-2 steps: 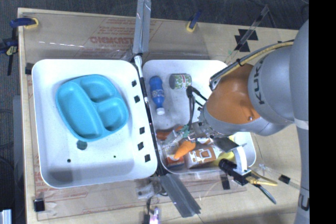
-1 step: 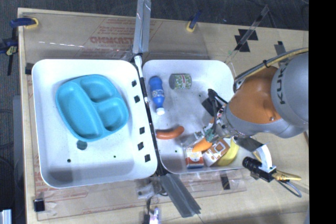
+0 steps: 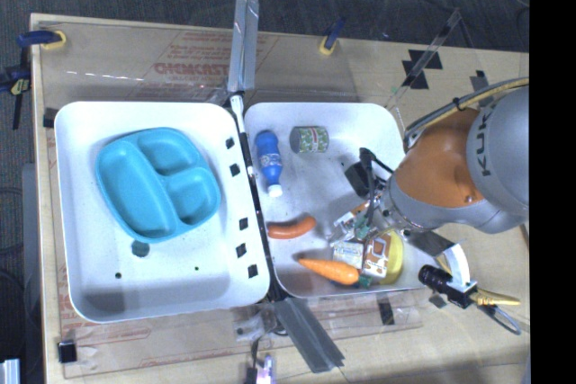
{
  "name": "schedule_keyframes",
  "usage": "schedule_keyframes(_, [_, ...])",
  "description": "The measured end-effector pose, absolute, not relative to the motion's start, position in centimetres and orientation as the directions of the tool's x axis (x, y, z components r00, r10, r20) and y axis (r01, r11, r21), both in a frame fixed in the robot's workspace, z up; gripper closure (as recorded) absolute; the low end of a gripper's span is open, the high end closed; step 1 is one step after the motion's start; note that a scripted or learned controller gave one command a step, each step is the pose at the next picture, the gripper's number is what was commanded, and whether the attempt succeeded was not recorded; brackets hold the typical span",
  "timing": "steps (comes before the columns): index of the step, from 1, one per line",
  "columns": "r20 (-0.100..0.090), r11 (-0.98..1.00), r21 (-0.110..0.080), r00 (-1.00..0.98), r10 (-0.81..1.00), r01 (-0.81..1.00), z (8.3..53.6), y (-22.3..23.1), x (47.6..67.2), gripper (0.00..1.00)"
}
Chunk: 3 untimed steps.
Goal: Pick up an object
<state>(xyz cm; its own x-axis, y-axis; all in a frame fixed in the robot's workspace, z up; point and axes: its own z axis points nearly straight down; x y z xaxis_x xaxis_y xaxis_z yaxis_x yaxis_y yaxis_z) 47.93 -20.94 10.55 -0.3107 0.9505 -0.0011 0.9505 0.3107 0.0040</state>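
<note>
**Arm low over the right bin's clutter**

We take the right bin (image 3: 387, 117) as our landmark. Inside it, against its left wall, we see a blue bottle (image 3: 267, 159) with a white cap lying lengthwise. Just right of the bottle, near the bin's far wall, a small green can (image 3: 309, 139) lies on its side. Toward the near-left part of the bin rests a red sausage-shaped toy (image 3: 290, 227), and nearer still, by the bin's front rim, an orange carrot (image 3: 328, 269) lies at a slant. Just right of the carrot we make out a small printed packet (image 3: 349, 253) and a yellow item (image 3: 390, 256) touching it — the pieces are crowded together there.

The arm (image 3: 450, 171) comes in over the bin's right rim, its orange band above the right-hand corner. The gripper (image 3: 363, 213) reaches down among the packet and the yellow item; we cannot tell how it is set, nor whether anything is caught in it — the clutter and the wrist hide that.

Left of the right bin, sharing its wall, sits the left bin (image 3: 85, 274), holding a blue divided tray (image 3: 160, 183) in its far half.
</note>
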Motion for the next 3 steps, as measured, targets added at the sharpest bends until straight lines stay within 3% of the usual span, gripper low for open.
schedule_keyframes(1, [-0.001,0.311,0.003,-0.311,0.951,0.951,10.5,-21.0,47.9,0.00])
schedule_keyframes(2, [-0.001,0.408,0.000,-0.408,0.913,0.913,19.0,-20.8,56.9,0.00])
schedule_keyframes(3, [-0.001,0.291,0.000,-0.291,0.957,0.957,28.2,-20.4,57.9,0.00])
